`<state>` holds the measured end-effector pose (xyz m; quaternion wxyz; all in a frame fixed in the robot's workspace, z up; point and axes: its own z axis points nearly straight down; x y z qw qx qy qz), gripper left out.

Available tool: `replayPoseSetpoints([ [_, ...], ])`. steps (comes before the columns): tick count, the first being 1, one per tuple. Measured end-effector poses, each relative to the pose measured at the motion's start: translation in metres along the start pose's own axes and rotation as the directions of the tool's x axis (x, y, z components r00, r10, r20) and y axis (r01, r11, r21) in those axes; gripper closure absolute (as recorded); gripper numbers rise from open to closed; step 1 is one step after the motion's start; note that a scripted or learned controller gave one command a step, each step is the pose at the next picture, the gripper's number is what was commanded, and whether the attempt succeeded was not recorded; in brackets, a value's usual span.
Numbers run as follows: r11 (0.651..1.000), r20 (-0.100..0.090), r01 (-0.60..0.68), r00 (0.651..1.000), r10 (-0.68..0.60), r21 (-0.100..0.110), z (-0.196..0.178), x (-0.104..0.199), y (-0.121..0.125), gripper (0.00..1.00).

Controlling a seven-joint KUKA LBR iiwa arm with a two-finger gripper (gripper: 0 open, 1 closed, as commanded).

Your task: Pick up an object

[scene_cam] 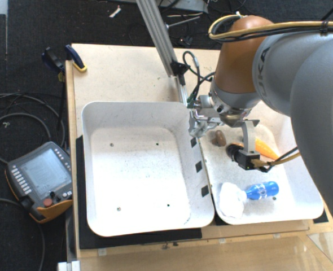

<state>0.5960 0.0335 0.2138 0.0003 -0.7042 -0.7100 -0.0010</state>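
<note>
The right bin (pixel 296 188) held a blue bottle (pixel 262 190), a white wad (pixel 231 201), a brown lump (pixel 218 137) and an orange piece (pixel 266 149). The gripper (pixel 197 126) hung at its far-left edge, and its grip could not be told.

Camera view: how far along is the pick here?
Done: the claw is down at the left wall of the right bin, next to the brown lump. In hand: nothing that I can see lifted; the brown lump, orange piece, blue bottle and white wad all lie on the bin floor. Left: the grasp and the lift.
</note>
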Motion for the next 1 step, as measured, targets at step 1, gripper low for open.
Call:
replayPoseSetpoints([
  [1,1.0,0.0,-0.001,1.0,0.001,-0.001,-0.0027,0.0426,0.014,1.0],
])
